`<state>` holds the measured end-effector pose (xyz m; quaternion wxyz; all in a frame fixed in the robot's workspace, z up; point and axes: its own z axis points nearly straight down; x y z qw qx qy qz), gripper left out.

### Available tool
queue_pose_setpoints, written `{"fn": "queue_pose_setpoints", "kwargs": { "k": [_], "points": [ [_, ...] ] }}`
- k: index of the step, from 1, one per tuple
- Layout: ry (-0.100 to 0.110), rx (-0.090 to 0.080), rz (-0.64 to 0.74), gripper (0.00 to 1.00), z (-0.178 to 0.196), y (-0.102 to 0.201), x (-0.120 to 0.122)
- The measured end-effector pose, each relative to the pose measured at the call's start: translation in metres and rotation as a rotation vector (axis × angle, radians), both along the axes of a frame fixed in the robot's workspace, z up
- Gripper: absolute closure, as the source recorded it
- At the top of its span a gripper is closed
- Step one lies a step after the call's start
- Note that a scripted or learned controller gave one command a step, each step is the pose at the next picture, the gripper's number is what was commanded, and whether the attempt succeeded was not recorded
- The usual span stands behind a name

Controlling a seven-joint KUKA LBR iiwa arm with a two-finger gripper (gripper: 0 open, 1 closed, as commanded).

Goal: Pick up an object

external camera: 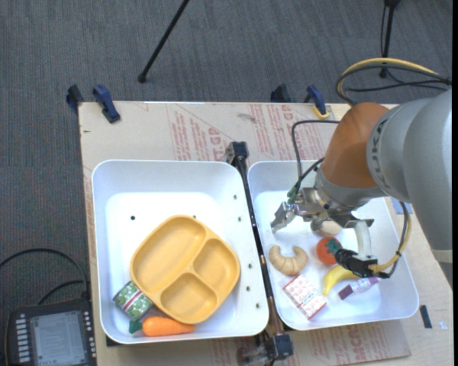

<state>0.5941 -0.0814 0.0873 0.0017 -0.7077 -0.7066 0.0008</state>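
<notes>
Metal two-finger gripper (301,218) hangs low over the right-hand shallow white bin (401,305), below the grey arm with its orange band (355,155). Whether its fingers are apart or together cannot be told from this slanted view, and nothing is visibly held between them. Just below it lies a tan croissant-shaped toy (288,259). To the right of that sits a small round red-orange toy (325,251), and next to it a yellow banana-shaped toy (335,279). A small white and red carton (304,296) rests near the bin's front edge, and a short purple-tipped piece (359,287) lies beside the banana. In the left-hand white bin (114,185) a yellow plastic plate with three compartments (185,268) lies tilted, with a green patterned can (131,299) at its lower left and an orange toy carrot (165,326) in front of it.
</notes>
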Motion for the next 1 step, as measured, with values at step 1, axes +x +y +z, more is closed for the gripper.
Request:
{"fn": "queue_pose_setpoints", "kwargs": {
  "k": [1],
  "points": [
    [0.000, 0.001, -0.004, 1.00, 0.0101, 0.0002, 0.0006]
  ]
}}
